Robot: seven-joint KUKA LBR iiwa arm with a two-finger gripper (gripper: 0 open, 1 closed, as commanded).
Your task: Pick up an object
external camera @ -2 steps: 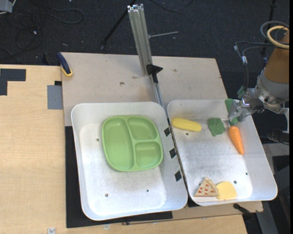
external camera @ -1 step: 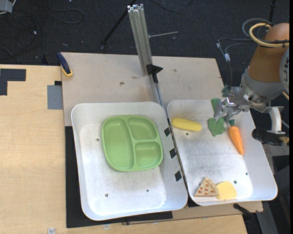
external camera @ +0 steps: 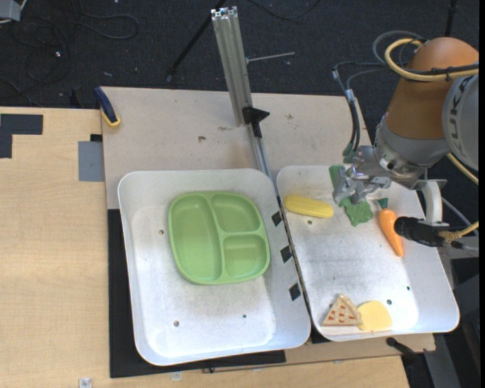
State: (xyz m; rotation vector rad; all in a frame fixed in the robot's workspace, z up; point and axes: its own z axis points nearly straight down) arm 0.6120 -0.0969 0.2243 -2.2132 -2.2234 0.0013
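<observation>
Pincer (external camera: 357, 191) low in the right bin (external camera: 436, 318), at a green object (external camera: 358, 211) beside the corn (external camera: 309, 208). Its grip can't be made out. Judging by this, nothing lifted yet; carrot (external camera: 390, 231) and pizza slice (external camera: 340, 313) untouched.

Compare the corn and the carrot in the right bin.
The corn is yellow and lies near the bin's left wall; the carrot is orange and lies near the right wall. The corn runs roughly crosswise; the carrot runs more up-down in view. Both are elongated toy foods lying flat.
</observation>
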